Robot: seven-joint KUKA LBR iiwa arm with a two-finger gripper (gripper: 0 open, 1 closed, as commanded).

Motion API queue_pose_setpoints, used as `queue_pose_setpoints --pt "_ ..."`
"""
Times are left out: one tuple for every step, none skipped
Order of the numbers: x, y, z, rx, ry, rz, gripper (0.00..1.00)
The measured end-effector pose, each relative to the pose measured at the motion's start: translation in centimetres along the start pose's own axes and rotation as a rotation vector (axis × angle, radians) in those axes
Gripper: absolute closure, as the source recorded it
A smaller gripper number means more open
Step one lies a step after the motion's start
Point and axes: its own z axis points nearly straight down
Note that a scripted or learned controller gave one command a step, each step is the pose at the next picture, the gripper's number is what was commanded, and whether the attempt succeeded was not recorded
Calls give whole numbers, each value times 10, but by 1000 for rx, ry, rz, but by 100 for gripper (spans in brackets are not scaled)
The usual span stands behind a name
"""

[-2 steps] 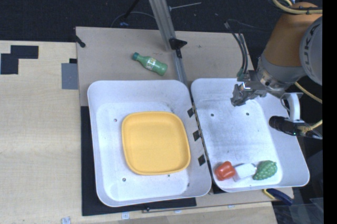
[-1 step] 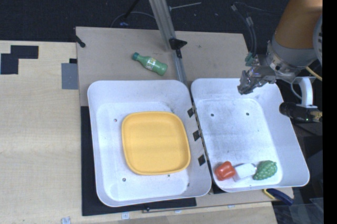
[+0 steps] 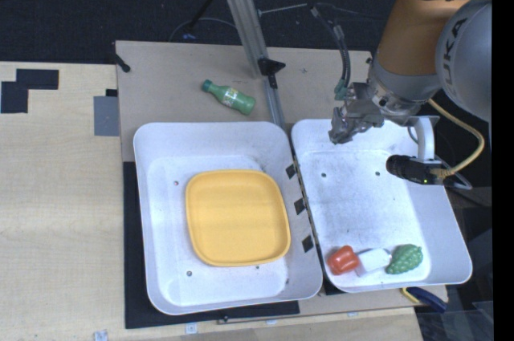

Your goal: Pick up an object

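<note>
Camera view is showing you the hand (image 3: 344,128) hovering over the right bin's (image 3: 438,227) far edge; whether it's gripping, you cannot tell. Red pepper (image 3: 343,259), white block (image 3: 373,261) and green grapes (image 3: 404,258) are lying together in its near corner.

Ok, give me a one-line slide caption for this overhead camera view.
KUKA gripper hovers over the right bin's far edge; red, white and green objects sit at its near edge, yellow plate in the left bin.
</note>
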Motion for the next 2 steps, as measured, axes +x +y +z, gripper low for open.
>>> queue_pose_setpoints --pt "61 12 6 0 0 0 100" --pt "115 21 20 1 0 0 100"
